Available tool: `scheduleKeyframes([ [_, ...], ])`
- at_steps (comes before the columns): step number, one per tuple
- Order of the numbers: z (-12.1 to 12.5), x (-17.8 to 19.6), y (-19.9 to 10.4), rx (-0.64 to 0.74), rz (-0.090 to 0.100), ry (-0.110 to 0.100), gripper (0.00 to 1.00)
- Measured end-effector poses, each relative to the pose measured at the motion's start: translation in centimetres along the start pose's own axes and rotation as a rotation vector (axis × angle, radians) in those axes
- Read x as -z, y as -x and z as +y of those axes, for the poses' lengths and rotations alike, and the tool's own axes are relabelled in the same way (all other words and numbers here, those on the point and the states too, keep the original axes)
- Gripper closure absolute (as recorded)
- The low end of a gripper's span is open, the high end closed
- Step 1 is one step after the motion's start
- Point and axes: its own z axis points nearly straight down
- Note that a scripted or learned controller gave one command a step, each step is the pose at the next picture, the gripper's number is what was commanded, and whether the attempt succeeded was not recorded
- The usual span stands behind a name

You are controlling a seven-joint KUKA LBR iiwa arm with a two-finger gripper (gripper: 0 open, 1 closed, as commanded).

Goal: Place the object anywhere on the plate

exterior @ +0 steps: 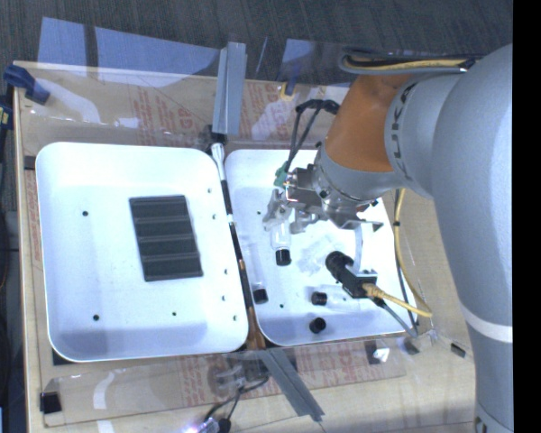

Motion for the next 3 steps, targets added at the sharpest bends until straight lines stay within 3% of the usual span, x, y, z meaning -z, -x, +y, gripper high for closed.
scheduleKeyframes([
  [1, 0.3, -2.1, -14.2, -0.003, -0.002, -0.003, 1.0],
  [2, -10.3, -6.8, -18.8, 0.353, -0.002, -0.006, 1.0],
  [3, -2.9, -1.8, -14.4, 0.035, -0.002, -0.001, 1.0],
])
